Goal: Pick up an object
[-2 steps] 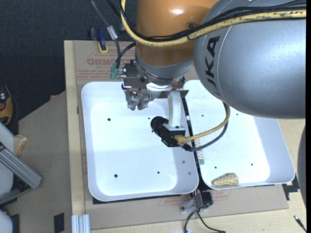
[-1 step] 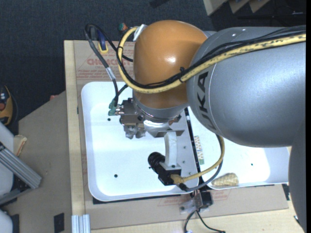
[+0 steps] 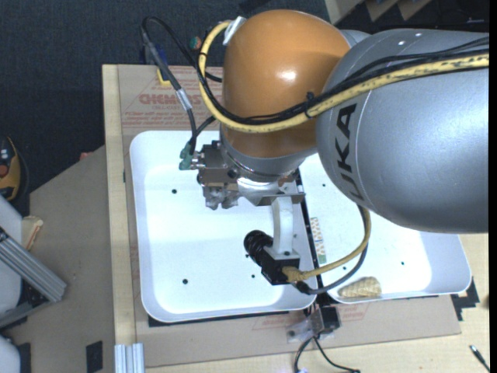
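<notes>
Hand (image 3: pixel 217 186) down over left bin (image 3: pixel 167 243) (grip unclear), arm (image 3: pixel 419 130) reaching from right

A sponge (image 3: pixel 359 288), perhaps, lies in the right bin (image 3: pixel 392 247).

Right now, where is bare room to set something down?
Left bin: bare floor between its left wall and the gripper, and along the front rim. Right bin: mostly under the arm, a tan lump at its front edge.

My grey arm (image 3: pixel 419 130) carries black letters, "KU" readable; the cardboard sheet (image 3: pixel 155 88) beneath the bins reads "CHEM" in red.
</notes>
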Motion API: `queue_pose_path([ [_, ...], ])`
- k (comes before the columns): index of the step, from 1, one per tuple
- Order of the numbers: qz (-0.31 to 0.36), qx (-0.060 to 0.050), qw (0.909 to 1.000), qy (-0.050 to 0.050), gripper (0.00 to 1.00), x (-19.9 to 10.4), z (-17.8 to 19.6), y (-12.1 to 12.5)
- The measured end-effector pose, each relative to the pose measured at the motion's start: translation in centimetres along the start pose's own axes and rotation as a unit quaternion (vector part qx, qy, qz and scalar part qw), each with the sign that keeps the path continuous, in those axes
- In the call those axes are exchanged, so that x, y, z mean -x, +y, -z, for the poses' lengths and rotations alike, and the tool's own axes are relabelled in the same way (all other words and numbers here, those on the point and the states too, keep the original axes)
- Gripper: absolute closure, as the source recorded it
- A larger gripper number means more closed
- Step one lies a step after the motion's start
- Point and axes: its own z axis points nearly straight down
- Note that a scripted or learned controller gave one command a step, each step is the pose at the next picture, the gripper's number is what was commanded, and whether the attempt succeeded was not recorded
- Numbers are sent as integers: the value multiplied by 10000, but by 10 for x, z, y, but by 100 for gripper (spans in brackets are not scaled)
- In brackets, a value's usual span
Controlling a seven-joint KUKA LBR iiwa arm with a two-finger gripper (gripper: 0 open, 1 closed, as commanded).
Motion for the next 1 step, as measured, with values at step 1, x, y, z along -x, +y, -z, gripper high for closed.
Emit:
queue_pose_path([
  [1, -7, -48, 10000, -23, 100, -4, -58, 35],
])
